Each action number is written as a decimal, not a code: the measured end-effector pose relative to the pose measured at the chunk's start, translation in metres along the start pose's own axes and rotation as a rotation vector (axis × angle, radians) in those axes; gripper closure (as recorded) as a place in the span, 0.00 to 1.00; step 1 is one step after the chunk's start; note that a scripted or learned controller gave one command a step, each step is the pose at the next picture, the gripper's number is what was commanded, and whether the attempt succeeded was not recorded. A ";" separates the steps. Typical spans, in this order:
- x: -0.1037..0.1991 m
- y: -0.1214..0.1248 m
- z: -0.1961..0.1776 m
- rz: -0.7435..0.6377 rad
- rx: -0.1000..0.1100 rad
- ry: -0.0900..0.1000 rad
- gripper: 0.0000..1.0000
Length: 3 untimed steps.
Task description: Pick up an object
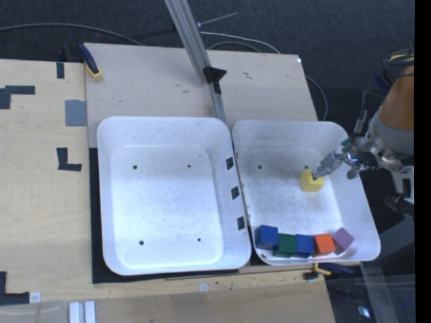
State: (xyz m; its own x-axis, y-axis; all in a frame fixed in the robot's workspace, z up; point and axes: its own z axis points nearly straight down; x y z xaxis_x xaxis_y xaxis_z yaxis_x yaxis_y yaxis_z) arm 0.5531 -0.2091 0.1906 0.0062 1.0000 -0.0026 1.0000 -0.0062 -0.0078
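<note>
While the arm reaches in from three o'clock, its fingers point(335, 161) hang low over the right bin point(350, 207), and the yellow block point(311, 180) sits just beside them toward seven o'clock, close enough that one tip looks to touch or overlap its upper corner. Whether the fingers are spread or closed I cannot tell from this slant; nothing shows clamped between them, so I judge the block not yet held. That block lies alone near the bin's middle, squarish, with no clear long axis. Along the bin's six o'clock wall runs a row of cubes, touching: blue cube point(267, 235), green cube point(286, 243), a second blue cube point(304, 244), orange cube point(324, 243), purple cube point(343, 237). At nine o'clock the left bin point(108, 180) shares the tabletop point(40, 194).
</note>
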 end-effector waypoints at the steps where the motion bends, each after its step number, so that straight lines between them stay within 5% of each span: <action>1: 0.008 0.008 0.102 -0.007 -0.004 0.002 0.00; 2: 0.068 0.021 0.099 -0.013 -0.006 0.005 0.00; 3: 0.100 0.107 0.097 -0.013 -0.012 0.002 0.00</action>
State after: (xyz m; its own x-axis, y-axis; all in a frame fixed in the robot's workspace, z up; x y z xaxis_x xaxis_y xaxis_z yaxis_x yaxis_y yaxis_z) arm 0.6599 -0.1096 0.0924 -0.0065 1.0000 -0.0009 1.0000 0.0065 0.0040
